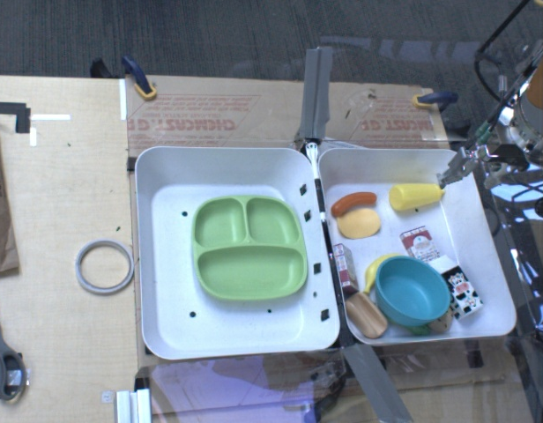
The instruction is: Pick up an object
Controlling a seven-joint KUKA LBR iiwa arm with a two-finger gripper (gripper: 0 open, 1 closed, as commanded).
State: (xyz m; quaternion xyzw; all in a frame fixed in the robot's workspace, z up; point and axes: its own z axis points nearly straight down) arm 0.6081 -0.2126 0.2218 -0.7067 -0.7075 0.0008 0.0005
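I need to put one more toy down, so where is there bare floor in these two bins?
Left bin: bare strips ring the green divided plate, widest along its left wall and near edge. Right bin: one open patch by the right wall, between the yellow toy and the red-and-white carton. Around the blue bowl it is crowded.

Dark grey carpet floor (210, 16) across the top; pale wood tabletop (60, 192) on the left; brown cardboard sheet (219, 117) with reversed red print behind the bins, held by blue-and-yellow clamps (139, 76); roll of tape (104, 265) and scissors (5, 373) on the wood; lighting even, soft.
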